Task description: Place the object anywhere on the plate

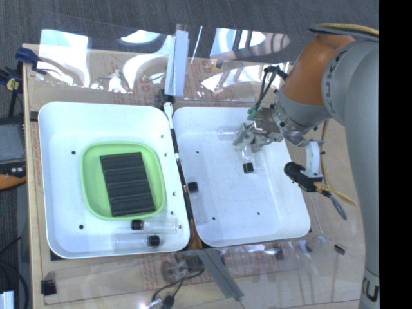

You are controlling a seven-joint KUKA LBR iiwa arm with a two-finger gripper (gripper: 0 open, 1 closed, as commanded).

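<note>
Grey KUKA arm with orange band (322, 63) reaches over the right shallow white bin (283, 221). Its two-finger gripper (248, 143) hangs low in that bin's upper middle. The fingers look metallic and translucent against the white floor, so how far apart they stand cannot be told.

The small dark cube-like object (248, 167) sits on the bin floor just below the gripper in the view, near it but apart, with white floor visible between them. Nothing shows between the fingers, so no hold is claimed. Object is tiny, dark, roughly square, possibly with a lighter top face; too small to be sure.

The round lime-green plastic plate (90, 192) lies well to the far side of the gripper, in the left shallow white bin (51, 127), across the divider. A black ribbed rectangular slab (129, 184) already rests on it, covering most of the centre; the bare green rim is the free landing area. Judgement: gripper is placed above the object for a grasp approach, so the task is at the pick stage, with carry and placement not yet done.

Two clear plastic tubes with black caps (145, 232) lie in the left bin past the plate's lower edge.
</note>
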